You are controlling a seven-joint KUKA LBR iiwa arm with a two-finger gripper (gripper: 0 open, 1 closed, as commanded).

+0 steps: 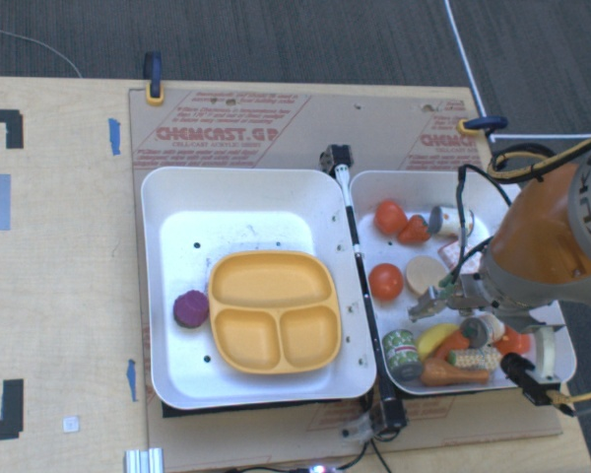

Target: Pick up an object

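Jaws [443,304] hang low in the right bin [561,363] over the toy food pile [453,348]; we cannot tell their state; left bin [158,264] holds a yellow tray [274,308] and purple piece [190,308].

From my feed, a dark grey carpeted floor [276,18] spans twelve o'clock, crossed by a thin white cable [458,37] toward one o'clock. The pale wooden desk [59,294] fills nine o'clock, bearing black tape corner marks [10,126] and blue tape strips [114,136]. A printed brown cardboard sheet [236,131] lies at centre under even light.
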